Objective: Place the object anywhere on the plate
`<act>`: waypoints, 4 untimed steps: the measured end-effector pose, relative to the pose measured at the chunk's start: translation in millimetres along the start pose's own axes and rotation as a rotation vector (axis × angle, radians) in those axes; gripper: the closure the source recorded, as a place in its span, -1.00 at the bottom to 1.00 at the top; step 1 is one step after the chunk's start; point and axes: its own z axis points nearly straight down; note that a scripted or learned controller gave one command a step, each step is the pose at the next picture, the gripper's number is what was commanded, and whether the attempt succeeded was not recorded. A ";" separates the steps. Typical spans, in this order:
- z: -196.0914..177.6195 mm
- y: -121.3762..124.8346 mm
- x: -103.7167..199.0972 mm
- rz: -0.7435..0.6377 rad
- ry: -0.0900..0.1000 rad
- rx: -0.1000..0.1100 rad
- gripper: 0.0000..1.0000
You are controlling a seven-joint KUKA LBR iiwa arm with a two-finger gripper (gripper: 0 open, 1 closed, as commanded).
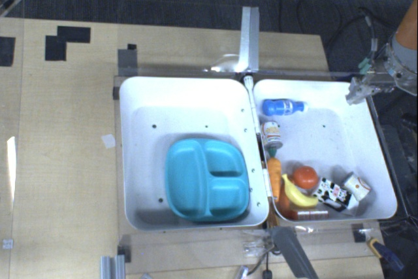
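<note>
The blue divided plate (pixel 208 178) lies in the left bin (pixel 140 108), toward its near edge. The right bin (pixel 346 140) holds a blue bottle (pixel 283 107) at the far side, a small jar (pixel 271 134) by the divider, and a carrot (pixel 274 173), banana (pixel 297 194), tomato (pixel 305 176) and black-and-white box (pixel 333 194) clustered at the near side. The jaws (pixel 360 89) sit over the far right rim of the right bin; whether they are spread or pressed together cannot be determined.
</note>
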 end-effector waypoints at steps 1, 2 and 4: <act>-28.0 -60.7 -1.9 0.222 0.001 0.002 1.00; -144.4 -53.3 31.3 0.220 0.000 -0.001 1.00; 57.7 -18.1 84.3 0.717 0.001 0.006 1.00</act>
